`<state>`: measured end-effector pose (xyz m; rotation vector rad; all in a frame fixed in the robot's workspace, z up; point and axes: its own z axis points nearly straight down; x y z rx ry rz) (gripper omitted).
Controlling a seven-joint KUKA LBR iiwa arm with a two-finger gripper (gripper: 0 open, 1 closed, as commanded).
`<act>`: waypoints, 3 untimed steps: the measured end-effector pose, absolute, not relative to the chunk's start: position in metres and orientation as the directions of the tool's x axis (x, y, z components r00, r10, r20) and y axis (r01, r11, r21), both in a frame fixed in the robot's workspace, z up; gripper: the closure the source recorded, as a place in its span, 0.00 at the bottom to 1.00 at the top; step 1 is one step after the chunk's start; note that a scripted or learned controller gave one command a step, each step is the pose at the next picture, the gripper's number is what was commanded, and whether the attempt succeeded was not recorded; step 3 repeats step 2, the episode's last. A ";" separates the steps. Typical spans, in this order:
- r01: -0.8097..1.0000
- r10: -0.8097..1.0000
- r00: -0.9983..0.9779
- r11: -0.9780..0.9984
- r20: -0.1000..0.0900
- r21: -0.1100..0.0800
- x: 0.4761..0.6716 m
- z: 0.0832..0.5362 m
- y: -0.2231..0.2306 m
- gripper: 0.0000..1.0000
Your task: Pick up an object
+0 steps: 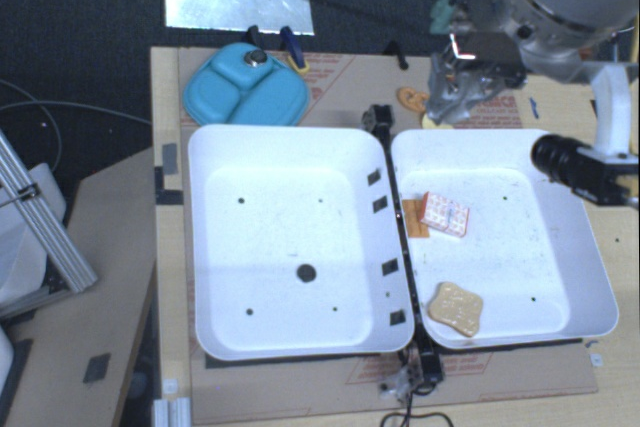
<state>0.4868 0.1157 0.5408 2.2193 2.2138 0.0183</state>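
Objects for this pick lie in the right bin point(560, 315), and you have two to choose from. Nearest you, close to the front rim and not far from the divider between the bins, sits a tan, biscuit-like piece point(456, 307), lying flat with bare white floor on every side; that open space looks like the easiest approach from above. Just behind it, touching or nearly touching the divider wall, is a small packet with pink and white squares point(445, 214), tilted a little and partly overlapping an orange scrap point(414, 217) wedged against the wall. You would judge that one harder, since the wall crowds one side.

Beside these, the left bin point(290, 155) carries only a dark round spot point(306, 273) on its floor, and you cannot tell whether it is a thing or a mark.

Farther back, the gripper point(462, 100) hangs above the bench just behind the right bin's far rim, well apart from both objects. Its underside is a dark blur from this angle, so you cannot tell how it is set, and nothing is seen in it. The task reads as not yet begun: the arm would have to come forward over the bin and then down.

Beyond the left bin, a blue sectioned tray point(246, 87) rests on the bench, out of the way, and a small tan item point(412, 99) lies just beside the gripper.
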 end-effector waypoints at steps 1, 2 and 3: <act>1.000 1.000 -0.007 0.007 0.003 0.003 0.486 0.535 0.160 1.00; 1.000 1.000 -0.008 0.008 -0.001 -0.006 0.486 0.455 0.205 1.00; 1.000 1.000 -0.008 0.008 -0.001 -0.006 0.486 0.455 0.205 1.00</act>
